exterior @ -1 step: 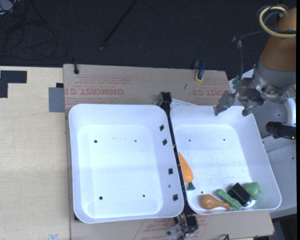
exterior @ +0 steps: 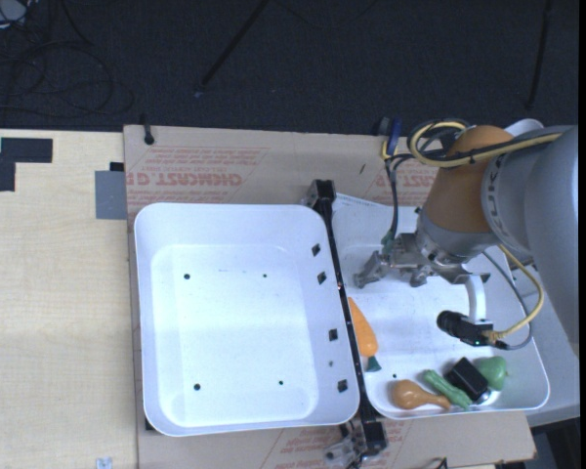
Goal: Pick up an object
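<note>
My gripper (exterior: 391, 277) hangs low over the back half of the right bin (exterior: 527, 399), its two metal fingers spread apart with nothing between them. An orange carrot-shaped object (exterior: 364, 332) lies against the bin's left wall, just in front and to the left of the gripper. In the front right corner sit a tan pear-shaped object (exterior: 415, 395), a green object (exterior: 490, 369) and a black block (exterior: 466, 378), huddled together. They are well in front of the gripper.
The left bin (exterior: 156, 262) stands beside the right one, with a black divider (exterior: 337, 291) along their shared edge. A black piece on a yellow cable (exterior: 466, 327) hangs from the arm over the right bin. Cardboard lies under both bins.
</note>
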### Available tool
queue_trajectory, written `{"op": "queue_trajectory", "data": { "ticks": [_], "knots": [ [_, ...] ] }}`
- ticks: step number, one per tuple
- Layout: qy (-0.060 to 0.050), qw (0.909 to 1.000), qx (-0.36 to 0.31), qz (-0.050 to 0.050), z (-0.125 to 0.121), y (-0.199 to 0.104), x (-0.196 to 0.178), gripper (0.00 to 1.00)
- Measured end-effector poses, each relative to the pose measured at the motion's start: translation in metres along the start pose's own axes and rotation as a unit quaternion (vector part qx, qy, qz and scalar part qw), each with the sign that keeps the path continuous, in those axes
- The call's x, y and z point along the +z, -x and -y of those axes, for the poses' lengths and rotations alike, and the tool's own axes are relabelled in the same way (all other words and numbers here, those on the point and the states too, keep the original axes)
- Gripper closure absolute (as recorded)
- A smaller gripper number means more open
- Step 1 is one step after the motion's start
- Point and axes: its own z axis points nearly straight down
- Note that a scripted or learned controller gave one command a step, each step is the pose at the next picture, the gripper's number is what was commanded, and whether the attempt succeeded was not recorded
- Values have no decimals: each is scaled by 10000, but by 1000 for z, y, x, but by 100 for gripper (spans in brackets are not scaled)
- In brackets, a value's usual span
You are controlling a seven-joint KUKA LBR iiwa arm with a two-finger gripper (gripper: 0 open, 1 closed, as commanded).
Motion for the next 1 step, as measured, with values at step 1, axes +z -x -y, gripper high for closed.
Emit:
{"op": "queue_trajectory", "data": {
  "ticks": [1],
  "knots": [
    [34, 10000, -21, 10, -35, 21, -9, 0]
  ]
}}
